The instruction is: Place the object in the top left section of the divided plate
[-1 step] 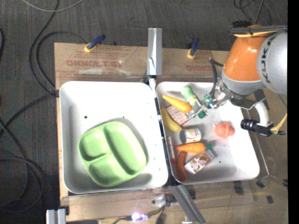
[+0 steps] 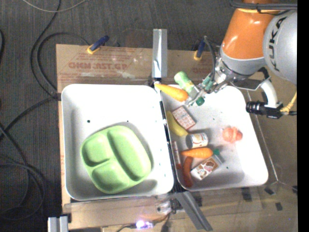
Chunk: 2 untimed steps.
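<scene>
The gripper (image 2: pixel 200 94) hangs over the far corner of the right bin (image 2: pixel 251 178), close to a pale green bottle (image 2: pixel 184 81) and an orange carrot-like piece (image 2: pixel 172 92) on the rim toward the divided plate (image 2: pixel 116 158). Whether its fingers are clenched or released I cannot tell; nothing visibly sits between them. With items crowded there, a grab could slip or knock one onto the bench, well short of the plate.
</scene>
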Each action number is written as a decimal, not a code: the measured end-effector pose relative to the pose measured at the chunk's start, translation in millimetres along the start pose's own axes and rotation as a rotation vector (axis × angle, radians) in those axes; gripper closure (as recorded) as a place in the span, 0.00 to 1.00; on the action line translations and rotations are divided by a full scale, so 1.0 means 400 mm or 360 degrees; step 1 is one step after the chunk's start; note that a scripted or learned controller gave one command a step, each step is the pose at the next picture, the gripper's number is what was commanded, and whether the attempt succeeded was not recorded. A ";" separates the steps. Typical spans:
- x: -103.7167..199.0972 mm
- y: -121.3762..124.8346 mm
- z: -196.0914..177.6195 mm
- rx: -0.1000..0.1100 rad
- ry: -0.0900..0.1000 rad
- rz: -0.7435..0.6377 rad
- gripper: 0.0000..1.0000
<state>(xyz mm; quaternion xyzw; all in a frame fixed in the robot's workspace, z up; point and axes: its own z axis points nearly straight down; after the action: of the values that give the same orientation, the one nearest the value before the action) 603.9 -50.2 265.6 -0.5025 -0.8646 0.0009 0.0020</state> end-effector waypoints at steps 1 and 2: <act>0.113 0.023 0.211 0.0001 0.0002 -0.0358 1.00; 0.058 0.147 0.162 0.0000 0.0002 -0.0380 1.00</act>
<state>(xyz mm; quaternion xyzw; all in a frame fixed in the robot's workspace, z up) 643.3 -0.6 200.8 -0.3959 -0.9183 0.0004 0.0028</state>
